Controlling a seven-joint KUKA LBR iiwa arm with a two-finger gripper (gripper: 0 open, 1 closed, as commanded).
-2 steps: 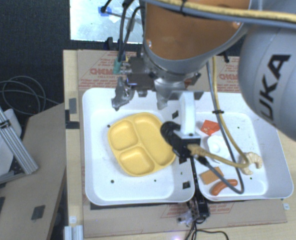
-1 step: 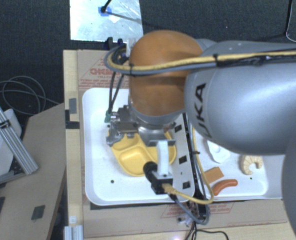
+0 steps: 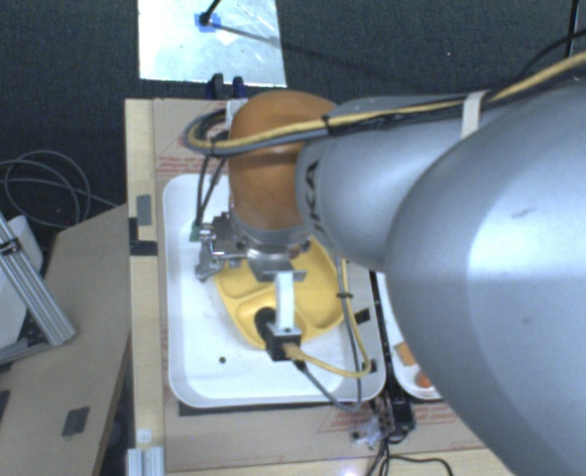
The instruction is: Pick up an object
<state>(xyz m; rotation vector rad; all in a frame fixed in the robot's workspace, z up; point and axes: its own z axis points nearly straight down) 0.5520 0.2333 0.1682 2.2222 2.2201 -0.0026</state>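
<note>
Lying mid-floor in the left bin [image 3: 188, 365], just past its bare near strip: a yellow object [image 3: 317, 300], broad, low and smooth-skinned, probably light and fairly stiff like moulded plastic, likely slippery across its flat face. Sits directly beneath the gripper [image 3: 256, 266], whose working end is masked by the wrist, so cannot tell whether clenched or released, nor whether touching. Best taken by a thin outer edge, near or right side, rather than the wide middle.
</note>
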